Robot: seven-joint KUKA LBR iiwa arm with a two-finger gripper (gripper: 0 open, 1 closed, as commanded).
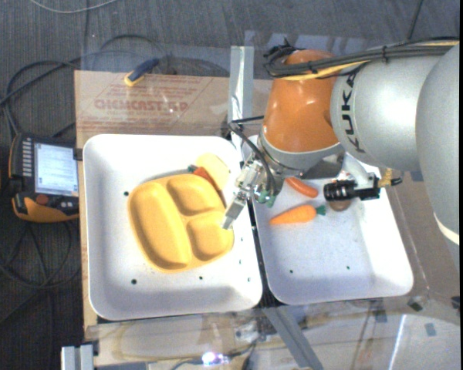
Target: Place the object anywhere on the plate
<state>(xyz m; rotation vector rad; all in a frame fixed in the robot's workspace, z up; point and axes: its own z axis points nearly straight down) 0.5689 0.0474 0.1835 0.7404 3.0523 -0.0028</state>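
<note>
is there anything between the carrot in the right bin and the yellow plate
Yes. The raised rims where the two white bins meet lie between the orange toy carrot and the yellow sectioned plate, and the gripper hangs right over that divide at the plate's edge. Nothing else visible blocks the way.

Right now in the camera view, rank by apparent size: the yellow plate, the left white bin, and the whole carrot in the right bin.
1. Left white bin, largest.
2. Yellow plate, sitting inside that bin.
3. Carrot, smallest by far.
All three lie at about bench level, so nearness to the camera hardly skews this order.
</note>
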